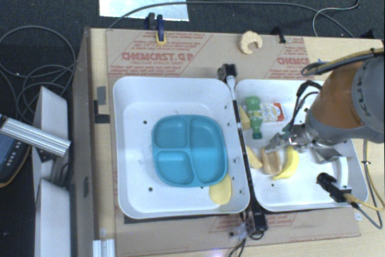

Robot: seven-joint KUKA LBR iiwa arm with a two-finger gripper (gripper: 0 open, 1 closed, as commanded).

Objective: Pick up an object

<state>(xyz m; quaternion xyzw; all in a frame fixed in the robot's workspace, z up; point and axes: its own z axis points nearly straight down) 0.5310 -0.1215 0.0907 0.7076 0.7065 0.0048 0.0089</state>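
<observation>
The arm point(346, 99) reaches into the right bin point(355, 186). Its gripper point(281, 142) is low, right by a banana point(287, 165) and a slice of bread point(272, 161). I cannot tell how its jaws stand. A green bottle point(253, 115) lies near. A blue plate point(188, 150) sits in the left bin point(135, 129).
</observation>
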